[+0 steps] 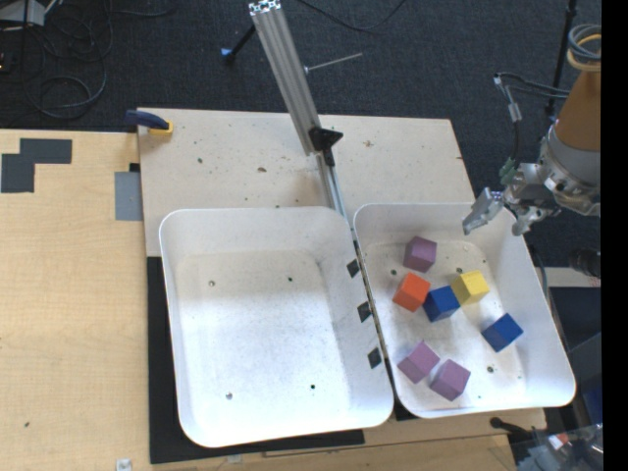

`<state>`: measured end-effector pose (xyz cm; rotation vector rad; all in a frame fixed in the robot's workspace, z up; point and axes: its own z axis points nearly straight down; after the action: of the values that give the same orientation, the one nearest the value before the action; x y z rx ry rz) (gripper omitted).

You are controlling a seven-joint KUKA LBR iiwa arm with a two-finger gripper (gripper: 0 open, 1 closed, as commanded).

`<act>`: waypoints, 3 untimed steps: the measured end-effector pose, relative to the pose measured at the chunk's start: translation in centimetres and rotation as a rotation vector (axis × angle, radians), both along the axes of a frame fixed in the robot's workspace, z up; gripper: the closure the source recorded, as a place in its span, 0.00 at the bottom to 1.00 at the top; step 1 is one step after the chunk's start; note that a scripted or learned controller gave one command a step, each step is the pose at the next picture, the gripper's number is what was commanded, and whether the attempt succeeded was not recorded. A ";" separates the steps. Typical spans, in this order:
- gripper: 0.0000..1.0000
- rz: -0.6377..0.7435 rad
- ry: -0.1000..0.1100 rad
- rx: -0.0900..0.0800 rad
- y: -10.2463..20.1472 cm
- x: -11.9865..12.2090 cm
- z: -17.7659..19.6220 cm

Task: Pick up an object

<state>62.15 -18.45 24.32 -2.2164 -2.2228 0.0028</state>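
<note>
Two bins are sitting side by side on the bench (235, 155); the left bin (186, 361) is lying beside the right bin (549, 361), which is holding seven blocks (three clustered at its middle (441, 301), touching or nearly so); a pair (435, 369) is lying nearer the front; a metal rail (291, 77) is slanting behind both bins.

- right bin (549, 361) white, holds three purple cubes (420, 253), two blue cubes (442, 302), one orange cube (411, 290), one yellow cube (473, 284)
- left bin (196, 263) white, dark-speckled
- bench (226, 165) pale wood
</note>
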 end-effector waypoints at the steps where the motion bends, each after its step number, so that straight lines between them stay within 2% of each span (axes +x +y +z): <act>1: 0.00 0.002 0.000 0.000 0.0 0.0 0.0; 2: 0.00 -0.002 0.003 0.000 -0.1 0.3 -4.4; 3: 0.00 -0.003 0.005 0.001 0.3 -0.6 -9.3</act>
<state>61.60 -18.14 15.04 -2.2164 -2.2169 0.0067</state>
